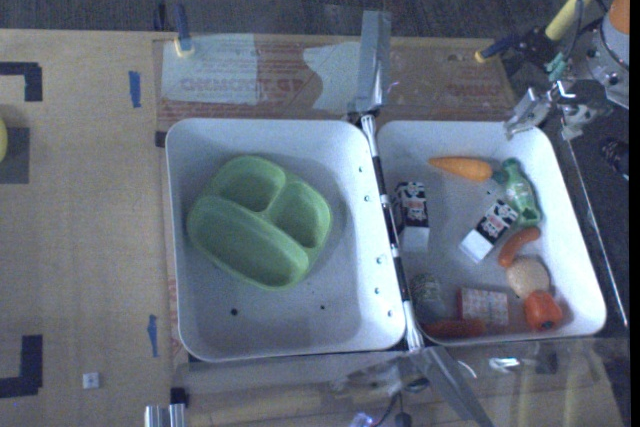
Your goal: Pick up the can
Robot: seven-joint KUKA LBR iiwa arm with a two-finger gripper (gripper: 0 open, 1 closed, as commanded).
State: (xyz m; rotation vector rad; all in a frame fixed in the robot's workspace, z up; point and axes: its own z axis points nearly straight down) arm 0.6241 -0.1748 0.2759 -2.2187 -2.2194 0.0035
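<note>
- The pincer (541,110) hangs over the far right corner of the right bin (583,245); whether it is open or closed, I cannot tell.
- Nothing visible is held.
- The can (427,292) lies well below and left of the pincer, at the bin's near left side, beside a red packet (484,304).
- 1 green tray (259,220) sits in the left bin (190,315), far left of the pincer.

Left bin (190,315) white; inside it, divided tray (262,220) pale green. Right of that tray: carrot (461,169) orange, two cartons (411,207) black-and-white cow-patched, sausage (518,246) red-orange, box (484,306) pinkish-red, can (427,293) greenish-grey, pepper (542,310) orange-red. Bench (80,245) tan wood, blue tape strips (135,87), black corner marks (22,81).
</note>
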